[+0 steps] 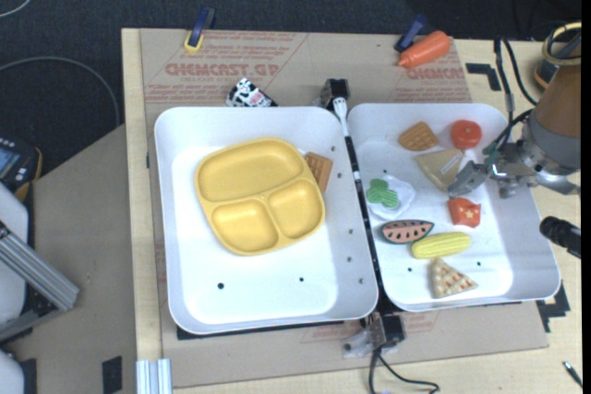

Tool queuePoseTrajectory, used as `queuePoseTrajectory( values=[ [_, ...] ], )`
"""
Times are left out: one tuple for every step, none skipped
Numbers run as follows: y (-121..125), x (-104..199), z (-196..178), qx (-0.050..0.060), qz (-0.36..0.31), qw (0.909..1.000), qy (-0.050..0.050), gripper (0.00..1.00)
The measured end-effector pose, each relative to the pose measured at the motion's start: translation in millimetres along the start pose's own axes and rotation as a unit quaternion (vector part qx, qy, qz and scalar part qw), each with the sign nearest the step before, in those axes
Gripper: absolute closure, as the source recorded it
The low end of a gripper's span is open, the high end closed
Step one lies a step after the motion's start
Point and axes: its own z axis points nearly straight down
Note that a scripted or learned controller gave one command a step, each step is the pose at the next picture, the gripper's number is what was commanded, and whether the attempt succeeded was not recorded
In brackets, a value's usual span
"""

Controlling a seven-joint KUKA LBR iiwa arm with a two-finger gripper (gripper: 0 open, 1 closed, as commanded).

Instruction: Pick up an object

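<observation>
Over right bin [531, 277], tool [473, 179] among toy foods, strawberry [464, 211] just below; finger state unclear.

Two white bins [185, 291] on tan bench board printed with red lettering. Yellow three-part tray [260, 195]; brown waffle-patterned piece [319, 169] at its edge. Near the grey gripper [482, 177]: red strawberry with pale specks [465, 212] just below the fingers, red tomato [466, 133] above, beige wedge [438, 167] beside. Farther off: tan cracker [418, 137], green leafy piece on white [383, 194], watermelon slice, red with dark seeds, green rind [407, 231], yellow corn [440, 244], pizza slice, tan with red dots [451, 279]. Orange carrot [425, 50] and black-and-white patched toy [249, 94] on the board.
</observation>
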Motion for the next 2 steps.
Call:
queuePoseTrajectory(
  values=[
    [-2.6,1.9,64.2,0.0,0.0,1.0,0.0,0.0],
    [-2.7,2.1,63.9,-0.002,0.0,1.0,-0.001,0.0]
  ],
)
